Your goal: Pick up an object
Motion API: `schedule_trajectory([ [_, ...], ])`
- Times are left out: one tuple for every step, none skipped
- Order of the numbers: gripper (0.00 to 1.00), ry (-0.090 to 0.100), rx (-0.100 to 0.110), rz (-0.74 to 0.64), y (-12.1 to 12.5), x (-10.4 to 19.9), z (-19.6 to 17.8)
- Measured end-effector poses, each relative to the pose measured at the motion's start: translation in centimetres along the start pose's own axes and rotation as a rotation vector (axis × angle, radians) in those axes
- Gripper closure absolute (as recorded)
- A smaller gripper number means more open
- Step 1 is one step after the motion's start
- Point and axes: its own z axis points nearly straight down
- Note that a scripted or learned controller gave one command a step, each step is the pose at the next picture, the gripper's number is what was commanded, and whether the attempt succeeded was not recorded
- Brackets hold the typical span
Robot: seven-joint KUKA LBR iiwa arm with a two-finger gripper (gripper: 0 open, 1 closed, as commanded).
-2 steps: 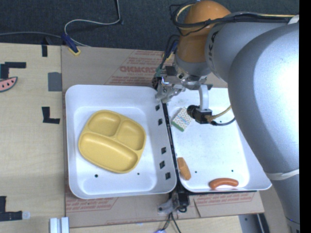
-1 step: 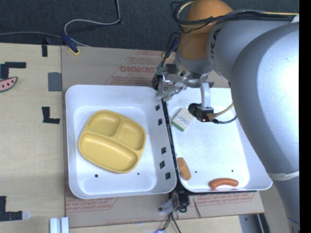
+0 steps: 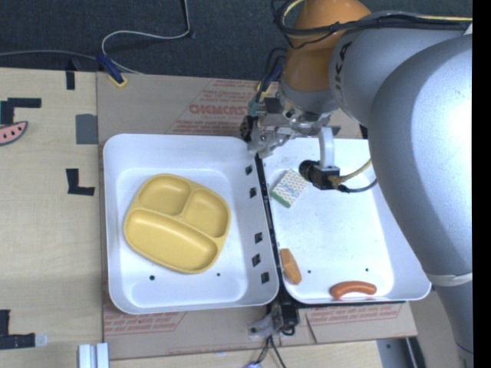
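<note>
My gripper [image 3: 263,138] hangs over the back end of the divider between the two bins, under the orange wrist band [image 3: 318,41]. Nothing shows between its fingers. In the right bin [image 3: 383,228] a small green-and-white checkered packet [image 3: 289,188] lies just in front of the gripper and a little to its right. An orange chunk [image 3: 290,267] rests near the divider at the front. A red-orange sausage [image 3: 353,289] lies along the front rim. A yellow divided plate [image 3: 178,221] sits in the middle of the left bin [image 3: 123,159].
The big grey arm link [image 3: 430,144] covers the right bin's right side. A black cable connector [image 3: 321,174] hangs above the right bin beside the packet. Cardboard lies under the bins, and cables run over the dark floor at the back.
</note>
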Motion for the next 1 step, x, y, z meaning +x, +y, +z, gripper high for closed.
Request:
schedule_trajectory([
  [1.00, 0.000, 0.001, -0.001, -0.01, 0.04, -0.93],
])
